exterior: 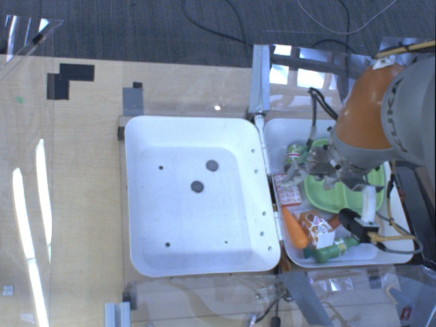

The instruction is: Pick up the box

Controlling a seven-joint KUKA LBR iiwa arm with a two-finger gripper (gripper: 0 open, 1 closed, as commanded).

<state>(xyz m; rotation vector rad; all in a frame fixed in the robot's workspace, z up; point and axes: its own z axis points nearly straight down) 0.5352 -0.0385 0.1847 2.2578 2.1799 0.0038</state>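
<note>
Red-and-white box (289,190) lies flat against the right bin's (276,136) left wall, long axis twelve-to-six; your gripper (317,169) hovers at its two o'clock, grip state unclear.

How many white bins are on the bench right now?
2. The left bin sits at the middle of the view; the right bin beside it holds the clutter, partly covered by the arm. Nothing suggests a third.
</note>
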